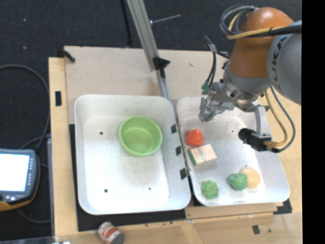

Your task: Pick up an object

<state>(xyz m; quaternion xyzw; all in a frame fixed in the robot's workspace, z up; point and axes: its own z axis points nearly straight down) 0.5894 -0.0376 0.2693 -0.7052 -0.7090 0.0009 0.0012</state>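
Right bin point(274, 184) holding toys — gripper point(207, 111) hovering, finger state unclear; red toy point(194, 137), maybe a tomato, lying just below-left.

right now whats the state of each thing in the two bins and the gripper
green bowl: upright, open side up, alone in the left bin
red object: resting in the right bin, just below the gripper
patterned block: lying tilted, below the red object
green bumpy object: resting near the front rim
green and cream pieces: touching each other
gripper: above the right bin, holding nothing visible
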